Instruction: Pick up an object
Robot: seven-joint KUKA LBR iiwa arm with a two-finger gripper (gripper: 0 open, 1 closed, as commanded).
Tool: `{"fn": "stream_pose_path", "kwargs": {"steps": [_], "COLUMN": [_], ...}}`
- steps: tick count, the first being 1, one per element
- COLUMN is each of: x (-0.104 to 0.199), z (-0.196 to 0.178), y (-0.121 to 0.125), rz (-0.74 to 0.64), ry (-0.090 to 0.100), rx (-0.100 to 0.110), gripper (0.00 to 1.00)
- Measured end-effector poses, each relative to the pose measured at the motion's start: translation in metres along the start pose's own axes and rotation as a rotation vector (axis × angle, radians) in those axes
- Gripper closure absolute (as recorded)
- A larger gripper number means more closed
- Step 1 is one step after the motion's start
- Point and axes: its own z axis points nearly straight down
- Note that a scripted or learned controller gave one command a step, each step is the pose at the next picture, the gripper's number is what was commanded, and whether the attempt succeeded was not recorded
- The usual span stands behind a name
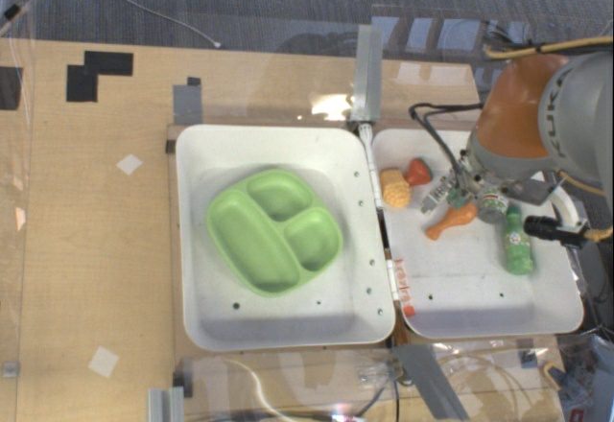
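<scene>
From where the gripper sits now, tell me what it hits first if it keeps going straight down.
Most likely the orange carrot, which lies right under the gripper on the right bin floor. Depth is hard to judge from above, so it may already be touching.

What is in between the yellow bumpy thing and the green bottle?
In the camera view, the orange carrot toy lies between the yellow bumpy toy and the green bottle, with the claw just above it.
</scene>
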Motion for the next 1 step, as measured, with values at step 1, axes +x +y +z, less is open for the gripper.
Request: {"fn": "stream_pose_path", "kwargs": {"steps": [1], "x": [0.0929], "z": [-0.0849], "y": [0.0121], "rz": [0.275], "ry": [0.014], "rx": [0.011], "gripper": [1.0]}}
